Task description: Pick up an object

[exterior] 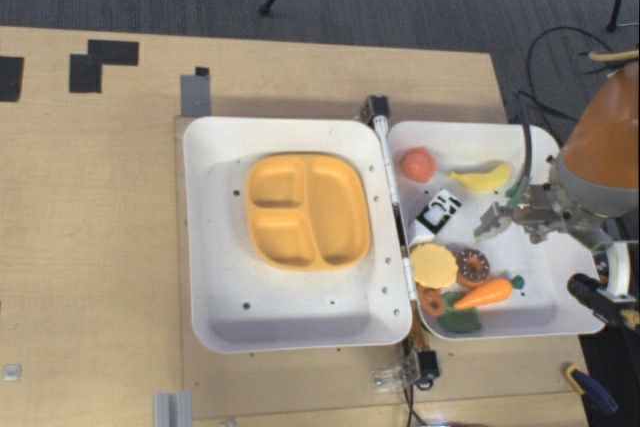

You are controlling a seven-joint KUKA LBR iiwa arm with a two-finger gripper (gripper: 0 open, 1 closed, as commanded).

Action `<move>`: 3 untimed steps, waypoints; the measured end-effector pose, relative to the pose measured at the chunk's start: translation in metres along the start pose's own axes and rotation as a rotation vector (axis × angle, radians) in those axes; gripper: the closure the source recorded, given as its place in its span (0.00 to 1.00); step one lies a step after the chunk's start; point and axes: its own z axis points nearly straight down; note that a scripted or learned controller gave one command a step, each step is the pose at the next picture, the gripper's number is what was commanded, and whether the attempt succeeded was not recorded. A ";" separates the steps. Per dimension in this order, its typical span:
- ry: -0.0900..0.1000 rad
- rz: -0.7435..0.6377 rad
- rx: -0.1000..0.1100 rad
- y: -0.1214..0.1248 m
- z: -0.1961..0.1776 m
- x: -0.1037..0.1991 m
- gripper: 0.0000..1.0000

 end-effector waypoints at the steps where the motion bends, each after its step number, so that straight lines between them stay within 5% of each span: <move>1: 0.000 -0.073 -0.001 0.103 0.079 0.007 0.00; 2: -0.003 0.022 -0.019 0.040 0.094 0.015 0.00; 3: -0.008 -0.111 -0.028 -0.012 0.093 0.028 0.00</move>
